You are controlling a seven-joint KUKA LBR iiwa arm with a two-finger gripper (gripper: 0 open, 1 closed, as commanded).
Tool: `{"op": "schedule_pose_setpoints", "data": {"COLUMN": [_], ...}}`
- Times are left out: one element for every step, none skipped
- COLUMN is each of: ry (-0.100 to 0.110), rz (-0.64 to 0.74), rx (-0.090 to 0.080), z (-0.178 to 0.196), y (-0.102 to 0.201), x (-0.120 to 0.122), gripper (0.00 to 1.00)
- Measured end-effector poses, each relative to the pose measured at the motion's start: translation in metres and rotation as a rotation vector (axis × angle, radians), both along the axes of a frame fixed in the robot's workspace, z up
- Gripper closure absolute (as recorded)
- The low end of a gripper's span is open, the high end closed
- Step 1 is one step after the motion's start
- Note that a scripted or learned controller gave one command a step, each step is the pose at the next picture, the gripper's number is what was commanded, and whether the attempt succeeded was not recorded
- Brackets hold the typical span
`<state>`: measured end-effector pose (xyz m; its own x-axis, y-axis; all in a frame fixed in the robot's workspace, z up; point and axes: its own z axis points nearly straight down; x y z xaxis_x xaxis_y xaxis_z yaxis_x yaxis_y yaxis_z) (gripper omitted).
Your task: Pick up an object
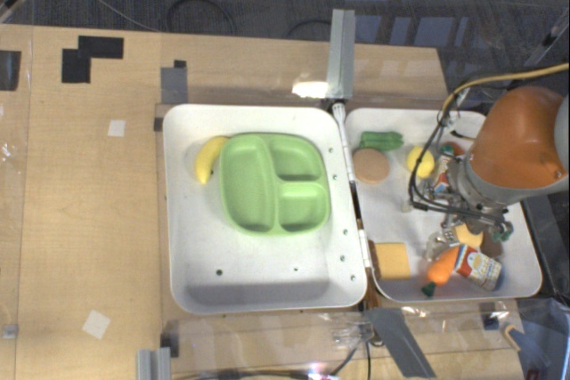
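My gripper [452, 238] hangs under the arm's orange band [521, 138], low over the front right part of the right bin [392, 214]. Directly beneath and beside it lie an orange carrot [438, 270] and a small labelled can [478, 268] on its side. Whether anything sits in the gripper is hidden by the wrist. In the same bin are a yellow-orange square block [392, 260], a tan round disc [371, 165], a green vegetable [381, 140] and a yellow lemon [420, 161].
The left bin [187, 209] holds a green divided plate [272, 182] with a banana [209, 158] against its left edge. A metal post [341, 58] stands behind the two bins. Cables loop around the wrist at the right bin's right side.
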<state>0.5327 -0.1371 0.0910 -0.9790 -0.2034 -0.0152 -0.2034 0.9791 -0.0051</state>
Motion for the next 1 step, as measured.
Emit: {"op": "schedule_pose_setpoints", "data": {"ry": [0.003], "rz": [0.26], "rx": [-0.004], "z": [0.0093], "y": [-0.0519], "x": [0.0513], "gripper": [0.0]}}
